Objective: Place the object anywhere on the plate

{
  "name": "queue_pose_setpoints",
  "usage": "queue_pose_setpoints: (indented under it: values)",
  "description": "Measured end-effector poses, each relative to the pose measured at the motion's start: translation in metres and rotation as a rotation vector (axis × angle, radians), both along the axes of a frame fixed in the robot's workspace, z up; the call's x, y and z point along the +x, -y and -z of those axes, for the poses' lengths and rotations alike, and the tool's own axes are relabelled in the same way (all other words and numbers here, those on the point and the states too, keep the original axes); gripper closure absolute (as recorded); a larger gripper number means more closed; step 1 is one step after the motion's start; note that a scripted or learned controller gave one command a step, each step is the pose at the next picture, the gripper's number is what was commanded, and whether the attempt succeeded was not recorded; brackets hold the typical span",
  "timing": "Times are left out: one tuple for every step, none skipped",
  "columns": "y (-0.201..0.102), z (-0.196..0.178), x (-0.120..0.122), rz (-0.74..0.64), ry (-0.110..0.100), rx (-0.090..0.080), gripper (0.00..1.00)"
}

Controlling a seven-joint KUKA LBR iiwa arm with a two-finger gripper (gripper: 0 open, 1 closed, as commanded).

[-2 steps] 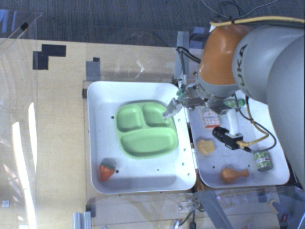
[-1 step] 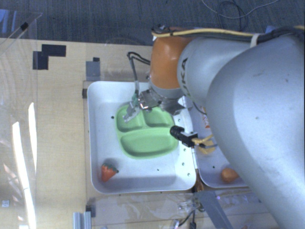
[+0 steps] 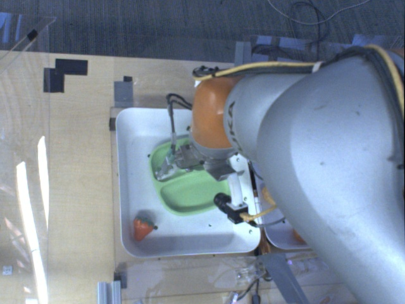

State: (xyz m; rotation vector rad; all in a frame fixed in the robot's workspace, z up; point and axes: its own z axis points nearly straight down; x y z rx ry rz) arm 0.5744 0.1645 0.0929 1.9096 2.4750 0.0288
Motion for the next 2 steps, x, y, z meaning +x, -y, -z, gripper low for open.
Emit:
queue_pose_setpoints:
  values:
    - [0.016,0.0,-0.001,0.21,-0.003,0.007,0.0]
    - [0.016,-0.013,0.002,0.21,0.006,0.009,1.0]
